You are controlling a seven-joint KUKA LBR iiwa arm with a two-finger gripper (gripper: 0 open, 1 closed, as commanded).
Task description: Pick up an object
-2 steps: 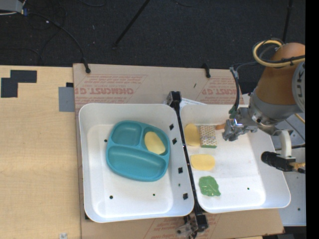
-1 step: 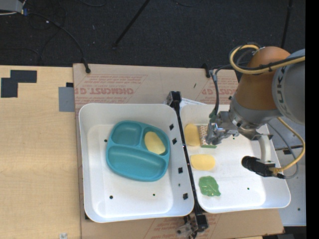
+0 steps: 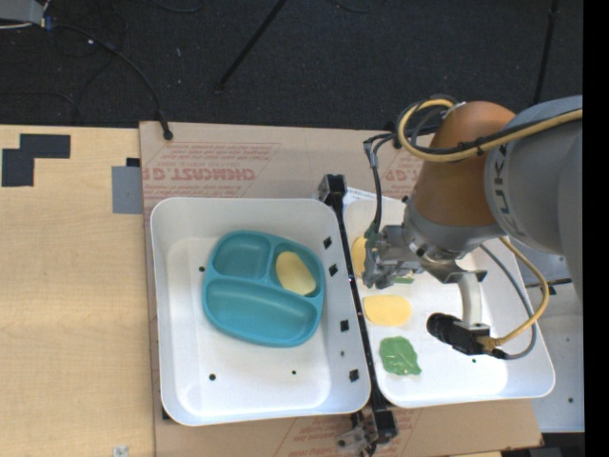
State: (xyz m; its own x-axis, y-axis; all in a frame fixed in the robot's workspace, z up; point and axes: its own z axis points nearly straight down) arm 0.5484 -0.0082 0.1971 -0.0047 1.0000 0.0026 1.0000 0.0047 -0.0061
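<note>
My gripper (image 3: pixel 379 270) hangs just above the yellow disc (image 3: pixel 387 309); I cannot tell my grip's state.

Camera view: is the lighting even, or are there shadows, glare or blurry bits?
Camera view: bright, even light on both bins, left bin glare-free; soft shadow beneath the teal plate; floor behind dark; gripper slightly soft, shaded under the arm.
</note>
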